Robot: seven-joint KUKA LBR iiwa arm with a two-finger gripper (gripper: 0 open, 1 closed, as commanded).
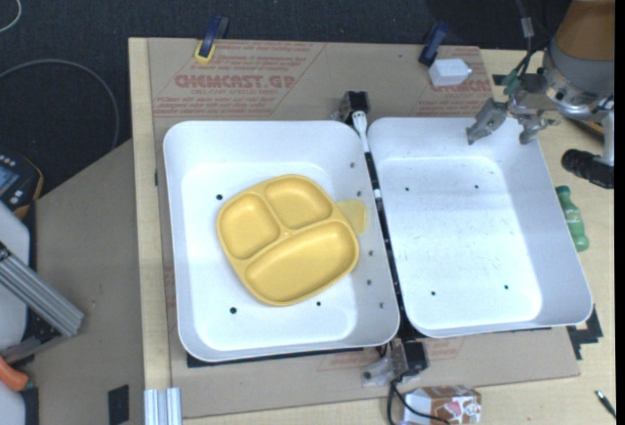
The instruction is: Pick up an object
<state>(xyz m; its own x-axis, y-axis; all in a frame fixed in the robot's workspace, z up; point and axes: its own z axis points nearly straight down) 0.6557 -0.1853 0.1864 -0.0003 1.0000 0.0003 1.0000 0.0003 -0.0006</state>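
Red lettering reading "CHEMCAST GP" runs across the brown protective sheet (244,71) covering the bench, at the far left beyond the white bins; the same red print repeats fainter further right, too broken to read.

cardboard-topped bench (293,71) with red lettering, two shallow white bins side by side on it, left bin (186,179), right bin (547,257), small white block (449,72) near the back edge, green marker (572,216) just beside the right bin

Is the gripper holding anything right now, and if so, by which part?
Nothing is held. The gripper hangs open over the right bin's far edge; the yellow tray lies in the left bin.
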